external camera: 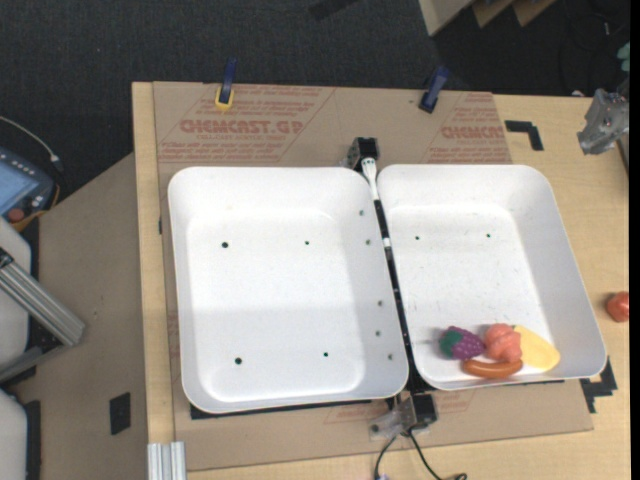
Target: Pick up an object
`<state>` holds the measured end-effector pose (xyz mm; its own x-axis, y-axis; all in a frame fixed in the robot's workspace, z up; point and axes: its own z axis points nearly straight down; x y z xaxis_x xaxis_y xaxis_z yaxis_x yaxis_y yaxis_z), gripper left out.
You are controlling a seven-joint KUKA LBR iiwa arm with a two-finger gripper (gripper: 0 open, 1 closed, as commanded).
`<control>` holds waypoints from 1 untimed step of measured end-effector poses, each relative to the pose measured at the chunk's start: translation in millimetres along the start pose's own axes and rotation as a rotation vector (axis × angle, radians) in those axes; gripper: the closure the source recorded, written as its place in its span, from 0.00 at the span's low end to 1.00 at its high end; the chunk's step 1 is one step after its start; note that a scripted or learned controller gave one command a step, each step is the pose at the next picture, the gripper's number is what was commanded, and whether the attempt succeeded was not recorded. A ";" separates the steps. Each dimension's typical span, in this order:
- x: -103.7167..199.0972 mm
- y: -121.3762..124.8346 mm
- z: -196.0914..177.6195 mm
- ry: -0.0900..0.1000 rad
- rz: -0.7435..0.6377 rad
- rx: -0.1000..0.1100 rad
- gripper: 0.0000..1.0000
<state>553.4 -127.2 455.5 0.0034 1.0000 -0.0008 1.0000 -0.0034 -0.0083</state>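
Note:
Several small toy foods lie bunched in the near right corner of the right bin (480,208). A purple bunch of grapes (462,343) is on the left of the group. Beside it sits an orange-red lumpy piece (504,342), with a yellow piece (538,352) to its right. In front of them an orange-red sausage shape (491,368) lies against the bin's near wall.
The left bin (270,288) stands beside the right one, with a black divider strip (385,258) between them. A grey metal part (604,120) juts in at the upper right edge. A small orange thing (618,306) rests on the bench right of the bins.

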 end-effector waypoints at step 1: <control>-77.9 69.3 72.2 -0.002 0.001 -0.007 1.00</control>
<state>621.8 -205.4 382.8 0.0047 1.0000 -0.0025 1.0000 -0.0047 -0.0012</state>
